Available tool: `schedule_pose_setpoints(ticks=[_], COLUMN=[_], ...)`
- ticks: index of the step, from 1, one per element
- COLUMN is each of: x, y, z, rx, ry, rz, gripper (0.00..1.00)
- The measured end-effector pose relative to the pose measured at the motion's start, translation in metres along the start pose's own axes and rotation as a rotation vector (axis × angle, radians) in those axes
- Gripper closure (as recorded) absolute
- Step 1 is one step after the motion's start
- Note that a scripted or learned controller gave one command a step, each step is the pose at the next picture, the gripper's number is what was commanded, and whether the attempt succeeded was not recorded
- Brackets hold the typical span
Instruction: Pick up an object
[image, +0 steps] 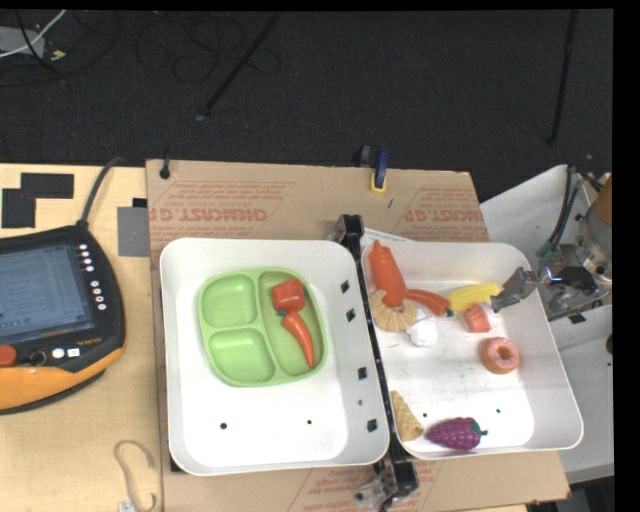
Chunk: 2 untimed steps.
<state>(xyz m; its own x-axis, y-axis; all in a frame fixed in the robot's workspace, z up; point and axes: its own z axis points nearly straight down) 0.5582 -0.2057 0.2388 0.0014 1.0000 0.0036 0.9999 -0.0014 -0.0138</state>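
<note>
**Toy food in two white bins, arm at the right edge**

Closest to the camera, in the right bin (560, 420), one purple bunch of grapes (455, 433) lies near the front wall, with its green stem end pointing right. Just left of it is one tan cone (405, 415), lying slanted with its narrow end up toward the divider. Farther back sits one pink donut (499, 355). Behind that are one small red piece (477, 319), one white lump (423, 333), one yellow corn (473, 295) lying left to right, one thin red pepper (428, 299), and one long orange-red hot dog (387, 273) that runs from back to front, tilted a little.

In the left bin (190, 400) sits one green tray (230, 365) with three pockets. The long right pocket has two things in it: a red piece (288, 294) and an orange carrot (301, 335) pointing to the front.

The gripper (516, 288) reaches over the right bin's right side, just beside the corn. I cannot tell how its fingers are set, and nothing shows held in them.

On the surface at the left lies one tablet controller (50, 310)
</note>
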Motion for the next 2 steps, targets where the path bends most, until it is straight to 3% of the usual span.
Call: schedule_pose_setpoints(ticks=[1,2], x=[0.000,0.005], y=[0.002,0.009], z=[-0.007,0.056], rx=[-0.013,-0.007], ry=[-0.003,-0.001], rz=[-0.002,-0.004], gripper=[0.00,0.00])
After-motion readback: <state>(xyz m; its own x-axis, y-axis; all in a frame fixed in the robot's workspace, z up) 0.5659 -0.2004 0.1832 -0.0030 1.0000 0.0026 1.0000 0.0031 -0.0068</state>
